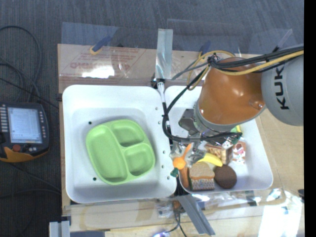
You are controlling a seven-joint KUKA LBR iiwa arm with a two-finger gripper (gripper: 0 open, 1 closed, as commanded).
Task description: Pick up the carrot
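Note:
The carrot (179, 162) is a small orange piece with a green end, lying at the near left corner of the right bin (256, 181), against the wall between the two bins. My gripper (189, 149) is low over the right bin, just above and to the right of the carrot, under the orange wrist band. The wrist hides most of the gripper. From this view I cannot say whether it touches the carrot.
Close to the carrot in the right bin are a yellow banana (212, 159), a bread slice (201, 176), a brown round item (225, 177) and a red-and-white packet (238, 152). A green divided plate (121, 151) lies in the left bin (79, 102). Cables run over the dividing wall.

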